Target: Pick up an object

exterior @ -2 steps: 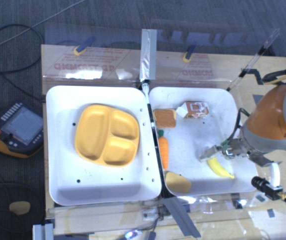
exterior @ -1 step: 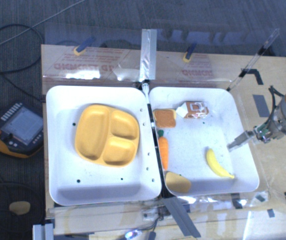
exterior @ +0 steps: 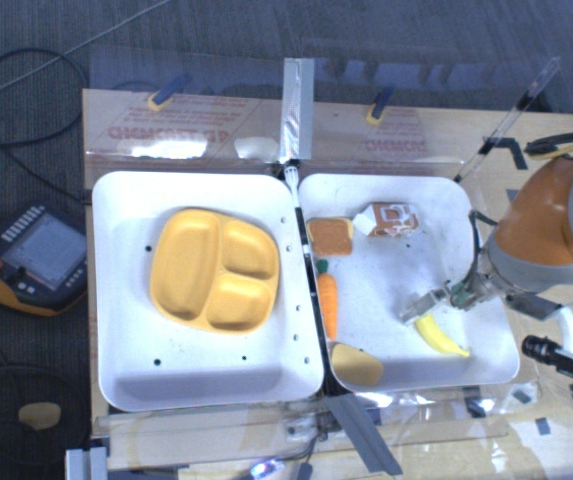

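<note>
In the right bin (exterior: pixel 486 368) a yellow banana (exterior: pixel 440 336) lies near the front right. My gripper (exterior: pixel 419 307) reaches in from the right and hangs just above and to the left of the banana's upper end. An orange carrot (exterior: pixel 327 304) lies along the bin's left wall. A slice of toast (exterior: pixel 331 236) sits at the back left, with a brown and white toy (exterior: pixel 392 219) beside it. A tan rounded piece (exterior: pixel 356 366) rests in the front left corner. Nothing shows in the gripper's grasp.
The left bin (exterior: pixel 116 368) holds a yellow divided plate (exterior: pixel 214 269). A metal divider strip (exterior: pixel 302 258) runs between the bins. The orange and grey arm (exterior: pixel 541 233) stands over the right bin's right rim. A handheld pendant (exterior: pixel 31 260) lies on the floor at left.
</note>
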Motion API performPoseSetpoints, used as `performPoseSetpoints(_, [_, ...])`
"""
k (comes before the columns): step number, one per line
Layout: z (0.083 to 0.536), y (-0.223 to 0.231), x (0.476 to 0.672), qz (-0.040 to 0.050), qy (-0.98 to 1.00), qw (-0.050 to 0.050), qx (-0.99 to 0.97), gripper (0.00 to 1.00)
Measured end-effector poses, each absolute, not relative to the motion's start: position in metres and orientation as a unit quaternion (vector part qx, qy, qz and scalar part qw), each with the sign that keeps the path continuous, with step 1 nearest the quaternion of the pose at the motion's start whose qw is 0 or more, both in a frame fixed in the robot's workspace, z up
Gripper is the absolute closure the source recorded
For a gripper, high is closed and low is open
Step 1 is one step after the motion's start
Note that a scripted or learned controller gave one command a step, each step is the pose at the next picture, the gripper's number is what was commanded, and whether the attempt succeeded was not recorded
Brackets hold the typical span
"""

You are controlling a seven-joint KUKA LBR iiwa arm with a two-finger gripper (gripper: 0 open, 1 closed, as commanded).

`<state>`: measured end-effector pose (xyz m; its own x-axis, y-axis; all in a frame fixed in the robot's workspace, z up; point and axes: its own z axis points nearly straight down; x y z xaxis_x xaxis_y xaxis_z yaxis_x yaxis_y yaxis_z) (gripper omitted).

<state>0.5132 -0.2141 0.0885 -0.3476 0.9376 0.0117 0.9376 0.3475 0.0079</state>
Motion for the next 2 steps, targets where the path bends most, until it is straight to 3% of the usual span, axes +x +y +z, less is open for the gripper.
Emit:
performPoseSetpoints(1, [0.097,-0.215,0.515,-0.0067,-0.820,-0.001,-0.572,1.00])
performPoseSetpoints(2, [0.181,-0.073,0.552,0.0019,-0.711,0.002,-0.703,1.00])
